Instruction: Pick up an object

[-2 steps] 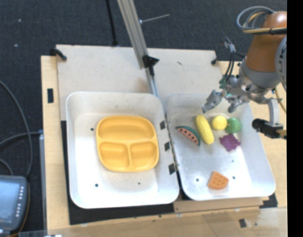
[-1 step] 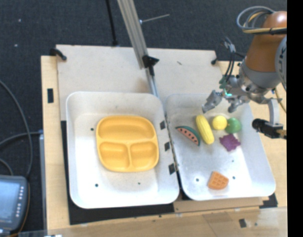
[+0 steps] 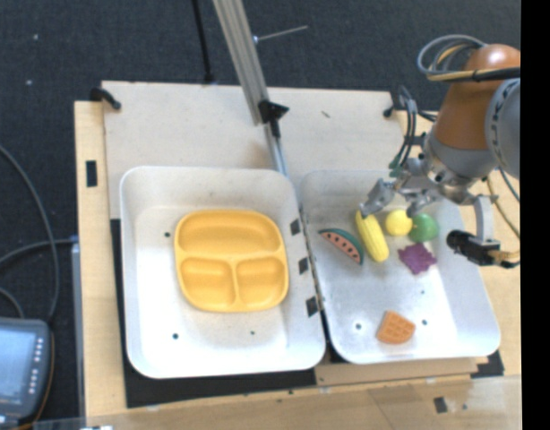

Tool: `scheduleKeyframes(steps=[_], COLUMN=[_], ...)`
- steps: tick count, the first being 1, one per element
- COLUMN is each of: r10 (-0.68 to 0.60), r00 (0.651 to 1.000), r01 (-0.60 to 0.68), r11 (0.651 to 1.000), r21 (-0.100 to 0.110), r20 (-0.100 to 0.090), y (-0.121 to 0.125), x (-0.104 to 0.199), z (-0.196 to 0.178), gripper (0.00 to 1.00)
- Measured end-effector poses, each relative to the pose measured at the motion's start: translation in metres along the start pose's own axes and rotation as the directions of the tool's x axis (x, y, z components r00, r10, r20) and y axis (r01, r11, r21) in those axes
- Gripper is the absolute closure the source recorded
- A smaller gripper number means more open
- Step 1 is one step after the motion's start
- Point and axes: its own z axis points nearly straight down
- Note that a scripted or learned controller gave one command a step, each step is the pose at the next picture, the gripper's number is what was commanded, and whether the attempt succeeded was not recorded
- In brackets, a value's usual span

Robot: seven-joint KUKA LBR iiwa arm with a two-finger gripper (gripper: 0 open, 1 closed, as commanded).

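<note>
The end effector (image 3: 393,197) hovers over the right bin (image 3: 463,330), up at its far side, right above a tight cluster of toy food. Whether it is released or clenched, I cannot tell from this angle; the metal parts blur together under the wrist.

Closest candidate is the yellow corn (image 3: 372,235), lying just below and slightly left of the end effector, with its long axis running from far-left to near-right. A small yellow ball (image 3: 399,223) sits touching the corn on its right, and a green ball (image 3: 425,227) is just beside that. The purple piece (image 3: 417,258) lies a bit nearer, the watermelon slice (image 3: 343,245) off to the left, and the orange waffle (image 3: 395,328) well apart at the near side.

My read: the corn is the natural target, and the grip should close across its narrow width, mind the ball crowding it. The yellow tray (image 3: 230,260) in the left bin (image 3: 141,330) plays no part.
</note>
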Motion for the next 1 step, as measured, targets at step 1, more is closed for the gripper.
scheduleKeyframes(steps=[1], r10=[-0.001], r00=[1.000], r01=[0.001], r11=[1.000], r21=[0.003], r20=[-0.001], y=[0.0041], x=[0.0020], z=[0.0614], gripper=[0.00])
